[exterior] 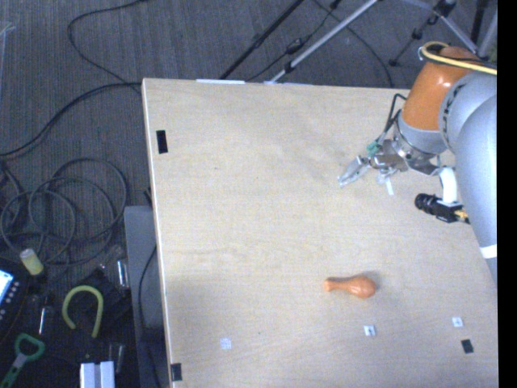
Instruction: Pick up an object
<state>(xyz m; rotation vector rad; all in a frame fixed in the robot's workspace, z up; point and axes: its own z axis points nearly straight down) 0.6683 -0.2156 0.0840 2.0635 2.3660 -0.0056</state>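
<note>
The orange pear-shaped object (352, 286) lies flat on the counter (242, 217), its long axis running left-right, narrow neck pointing left and bulb right. The tool (367, 170) hangs well apart from it, up the counter and slightly right, fingers spread, gripping nothing.

Nothing readable is showing anywhere: the small dark and pale marks sitting on the table (266, 217) are carrying no legible writing.
</note>
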